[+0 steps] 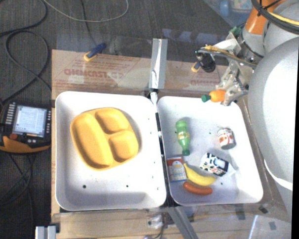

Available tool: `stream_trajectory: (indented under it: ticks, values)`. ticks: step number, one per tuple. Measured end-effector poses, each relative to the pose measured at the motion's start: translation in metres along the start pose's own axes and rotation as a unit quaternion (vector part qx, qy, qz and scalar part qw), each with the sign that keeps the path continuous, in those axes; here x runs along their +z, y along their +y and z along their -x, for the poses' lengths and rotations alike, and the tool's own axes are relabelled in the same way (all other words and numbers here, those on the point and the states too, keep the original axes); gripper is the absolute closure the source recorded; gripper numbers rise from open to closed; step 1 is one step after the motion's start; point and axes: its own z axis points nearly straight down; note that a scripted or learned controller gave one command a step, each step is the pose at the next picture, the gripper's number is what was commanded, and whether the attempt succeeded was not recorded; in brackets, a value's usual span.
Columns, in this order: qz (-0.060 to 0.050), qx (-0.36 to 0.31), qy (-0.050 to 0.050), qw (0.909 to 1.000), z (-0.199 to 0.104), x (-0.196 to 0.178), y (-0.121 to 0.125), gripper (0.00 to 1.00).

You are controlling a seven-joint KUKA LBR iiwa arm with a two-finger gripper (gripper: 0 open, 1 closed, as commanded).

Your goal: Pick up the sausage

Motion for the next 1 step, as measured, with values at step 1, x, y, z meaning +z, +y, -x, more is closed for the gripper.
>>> stream_trajectory:
  ticks: [1]
  values:
    - [-0.002,-0.001,-0.004,1.0000,-0.0004,-0.0046,0.0000,1.00]
